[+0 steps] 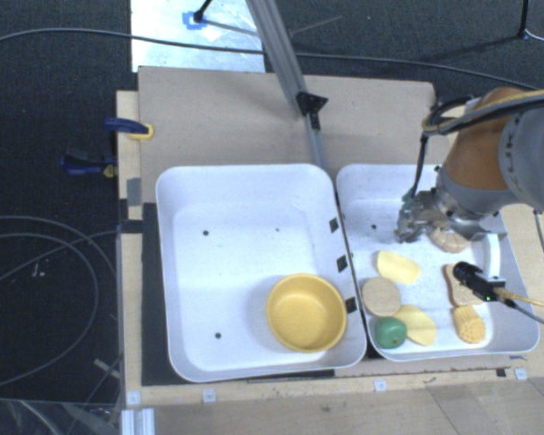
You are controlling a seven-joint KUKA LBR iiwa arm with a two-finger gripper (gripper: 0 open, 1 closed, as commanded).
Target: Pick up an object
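The tool [412,227] hangs low at the right bin's [363,181] ten o'clock; its grip cannot be told. A pale yellow piece [397,266] lies at five o'clock of it, nearby.

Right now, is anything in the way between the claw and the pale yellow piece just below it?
Nothing visible is. The claw hangs over bare floor of the right bin, and the pale yellow piece lies just below it with only white bin between.
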